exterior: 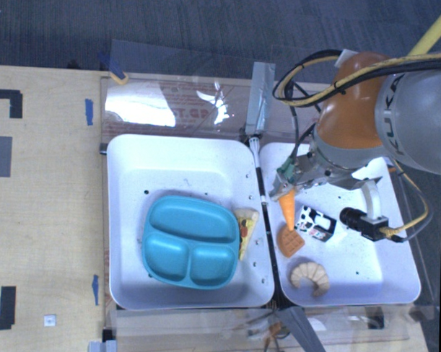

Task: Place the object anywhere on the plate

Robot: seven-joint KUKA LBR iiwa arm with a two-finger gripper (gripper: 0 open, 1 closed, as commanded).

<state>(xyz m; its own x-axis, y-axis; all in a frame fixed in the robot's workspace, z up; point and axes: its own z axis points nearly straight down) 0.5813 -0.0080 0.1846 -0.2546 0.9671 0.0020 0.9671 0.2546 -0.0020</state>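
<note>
A blue plate (189, 239) with three compartments lies in the left bin (126, 175), and nothing rests on it. My gripper (287, 185) hangs over the upper left part of the right bin (394, 275), close to the wall between the bins. An orange carrot (287, 210) points down just below the gripper, its top end right at the gripper tip. The wrist hides whether the carrot is held. The gripper is to the right of the plate, across the dividing wall.
A yellow pizza slice (246, 224) lies against the plate's right edge. In the right bin are an orange waffle piece (291, 243), a croissant (312, 277) and a black-and-white toy (315, 222). A black cable plug (363, 221) hangs over that bin.
</note>
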